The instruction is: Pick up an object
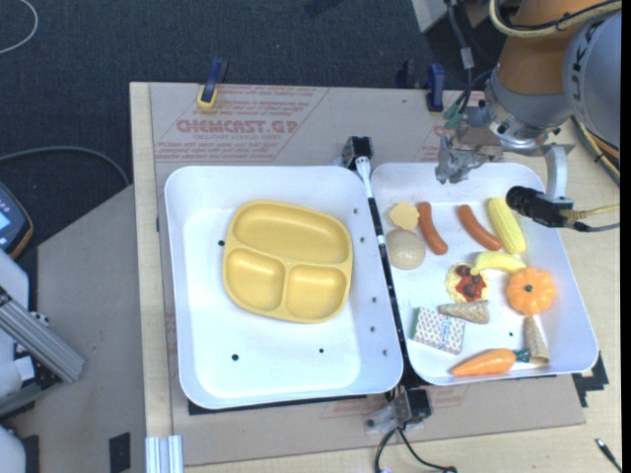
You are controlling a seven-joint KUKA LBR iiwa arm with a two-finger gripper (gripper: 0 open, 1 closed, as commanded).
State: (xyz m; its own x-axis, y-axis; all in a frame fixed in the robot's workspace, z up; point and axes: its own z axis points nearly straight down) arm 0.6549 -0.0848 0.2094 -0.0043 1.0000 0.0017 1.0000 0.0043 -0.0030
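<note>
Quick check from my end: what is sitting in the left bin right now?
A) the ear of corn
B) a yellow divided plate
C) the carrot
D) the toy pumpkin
B: the yellow divided plate lies in the left bin, while the pumpkin, corn and carrot lie in the right bin.

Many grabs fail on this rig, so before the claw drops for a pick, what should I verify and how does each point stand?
1. Claw over the right bin: ok, at its far rim.
2. Claw carrying nothing: ok, nothing seen in it.
3. Claw above a target: not ok, nearest sausage lies nearer the camera.
4. Sausage apart from its neighbours: ok.
5. Corn cob free: not ok, touching the banana.
6. Yellow divided tray out of the path: ok, left bin.
</note>
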